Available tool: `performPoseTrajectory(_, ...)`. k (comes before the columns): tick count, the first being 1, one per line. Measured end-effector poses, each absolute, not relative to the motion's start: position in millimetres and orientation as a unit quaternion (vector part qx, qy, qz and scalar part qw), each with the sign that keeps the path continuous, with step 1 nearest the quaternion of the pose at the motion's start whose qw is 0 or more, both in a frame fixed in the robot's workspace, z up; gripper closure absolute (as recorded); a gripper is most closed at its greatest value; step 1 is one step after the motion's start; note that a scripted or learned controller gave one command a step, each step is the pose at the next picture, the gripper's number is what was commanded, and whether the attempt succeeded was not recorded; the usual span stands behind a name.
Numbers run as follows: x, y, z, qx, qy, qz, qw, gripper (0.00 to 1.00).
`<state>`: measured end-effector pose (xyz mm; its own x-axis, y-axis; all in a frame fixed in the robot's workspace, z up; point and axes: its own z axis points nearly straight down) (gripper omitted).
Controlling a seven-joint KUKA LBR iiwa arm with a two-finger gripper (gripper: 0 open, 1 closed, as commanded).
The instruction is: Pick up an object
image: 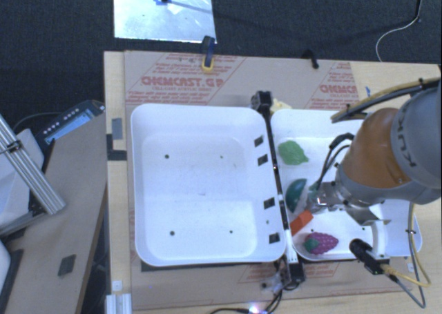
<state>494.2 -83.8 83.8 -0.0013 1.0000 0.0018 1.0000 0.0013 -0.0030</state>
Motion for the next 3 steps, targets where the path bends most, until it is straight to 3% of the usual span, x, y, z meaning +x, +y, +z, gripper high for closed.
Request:
performPoseTrajectory(1, 542.9, -1.7, 190.4, -0.703, -0.711, -0.0048, -0.004, 1.0)
performPoseTrajectory(2, 513.7, 0.2, 336.9, -0.705, -0.709, -0.0072, -0.006, 1.0)
performPoseTrajectory(3, 532.4, -66.2, 253.2, -0.709, -0.706, 0.0017, 0.0, 1.0)
